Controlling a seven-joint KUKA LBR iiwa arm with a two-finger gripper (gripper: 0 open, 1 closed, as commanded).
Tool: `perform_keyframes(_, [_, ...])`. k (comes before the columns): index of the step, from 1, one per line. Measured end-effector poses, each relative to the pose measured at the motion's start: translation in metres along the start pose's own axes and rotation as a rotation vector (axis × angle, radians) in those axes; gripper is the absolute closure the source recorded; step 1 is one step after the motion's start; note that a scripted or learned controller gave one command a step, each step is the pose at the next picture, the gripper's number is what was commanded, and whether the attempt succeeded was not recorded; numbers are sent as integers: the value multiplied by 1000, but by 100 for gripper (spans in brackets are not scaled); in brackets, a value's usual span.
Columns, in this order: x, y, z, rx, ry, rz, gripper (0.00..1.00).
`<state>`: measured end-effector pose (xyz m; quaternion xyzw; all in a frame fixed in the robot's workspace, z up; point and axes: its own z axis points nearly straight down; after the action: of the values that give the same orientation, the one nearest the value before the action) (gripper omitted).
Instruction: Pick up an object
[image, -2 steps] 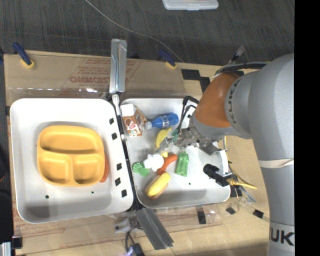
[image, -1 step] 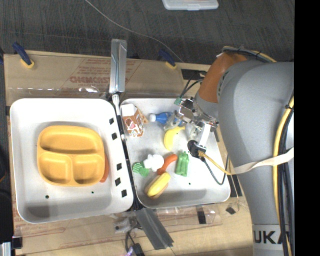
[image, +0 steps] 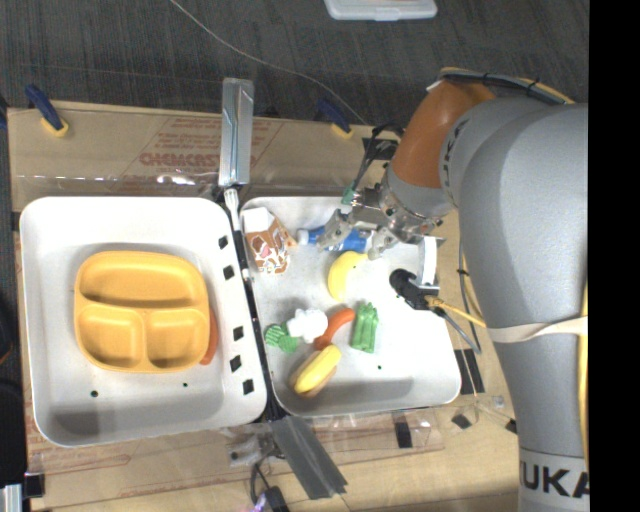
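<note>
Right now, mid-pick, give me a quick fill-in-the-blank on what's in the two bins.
1. The yellow divided tray lies in the ____ bin.
2. The gripper is over the ____ bin.
3. The small bottle beside the carrot is coloured ____.
4. The little carton stands against that bin's ____ wall.

Missing words: left; right; green; left

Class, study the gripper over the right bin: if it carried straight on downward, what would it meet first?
Most likely the blue object under the gripper, with the yellow lemon-like toy just beside it; depth is unclear from this slanted view.
</note>
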<state>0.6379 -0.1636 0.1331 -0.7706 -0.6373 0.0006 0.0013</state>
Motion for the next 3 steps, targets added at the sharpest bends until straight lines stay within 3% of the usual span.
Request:
perform_keyframes(1, [-11,-56,42,2,1,-104,0])
perform_keyframes(2, [30,-10,44,1,0,-298,0])
perform_keyframes(3, [29,-11,36,6,0,-299,100])
